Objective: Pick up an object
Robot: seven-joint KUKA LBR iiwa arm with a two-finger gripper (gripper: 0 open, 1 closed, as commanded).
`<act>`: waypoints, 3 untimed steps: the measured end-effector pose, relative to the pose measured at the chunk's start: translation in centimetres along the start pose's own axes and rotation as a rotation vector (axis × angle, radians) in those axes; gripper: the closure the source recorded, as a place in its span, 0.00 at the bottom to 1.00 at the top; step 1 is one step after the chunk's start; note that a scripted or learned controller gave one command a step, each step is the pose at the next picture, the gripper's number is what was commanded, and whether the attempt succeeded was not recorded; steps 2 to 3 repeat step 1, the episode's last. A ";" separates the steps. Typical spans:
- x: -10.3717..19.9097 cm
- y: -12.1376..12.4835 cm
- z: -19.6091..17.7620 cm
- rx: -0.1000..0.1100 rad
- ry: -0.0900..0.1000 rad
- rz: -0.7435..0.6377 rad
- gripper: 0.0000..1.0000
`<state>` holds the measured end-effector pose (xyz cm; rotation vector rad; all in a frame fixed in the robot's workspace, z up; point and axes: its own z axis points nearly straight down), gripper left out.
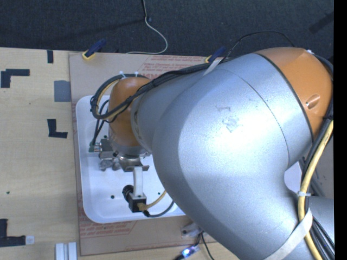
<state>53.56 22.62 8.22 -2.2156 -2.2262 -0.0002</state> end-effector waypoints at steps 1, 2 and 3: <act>0.7 -1.1 -0.1 0.004 -0.002 0.002 1.00; 0.7 -1.1 -0.1 0.004 -0.002 0.002 1.00; 0.7 -1.1 -0.1 0.004 -0.002 0.002 1.00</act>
